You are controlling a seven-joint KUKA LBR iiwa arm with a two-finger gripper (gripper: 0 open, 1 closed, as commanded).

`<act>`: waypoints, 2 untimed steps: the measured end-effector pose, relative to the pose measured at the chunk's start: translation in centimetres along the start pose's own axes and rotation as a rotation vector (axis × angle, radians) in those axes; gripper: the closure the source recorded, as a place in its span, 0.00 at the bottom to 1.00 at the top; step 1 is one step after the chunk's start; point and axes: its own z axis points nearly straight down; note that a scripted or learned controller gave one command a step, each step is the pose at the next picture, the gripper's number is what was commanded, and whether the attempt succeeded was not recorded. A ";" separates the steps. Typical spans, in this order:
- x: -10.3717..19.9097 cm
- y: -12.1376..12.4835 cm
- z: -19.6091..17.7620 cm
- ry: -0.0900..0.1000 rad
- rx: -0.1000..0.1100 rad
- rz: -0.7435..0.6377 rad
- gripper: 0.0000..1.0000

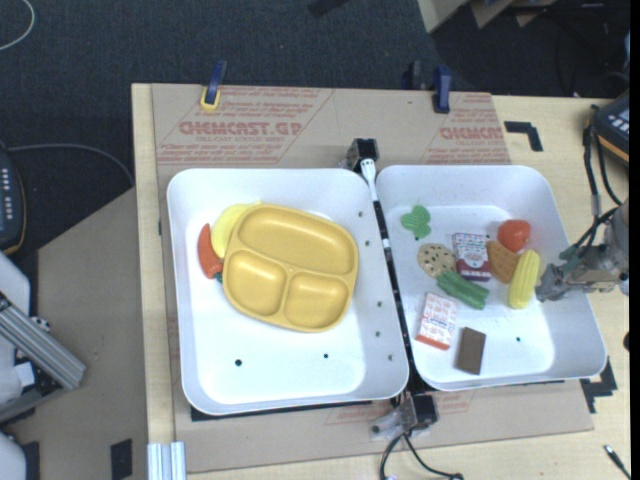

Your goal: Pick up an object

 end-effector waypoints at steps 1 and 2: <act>-0.1 0.2 -5.4 0.000 0.000 0.000 1.00; 5.5 0.9 -4.6 0.007 0.008 -0.005 1.00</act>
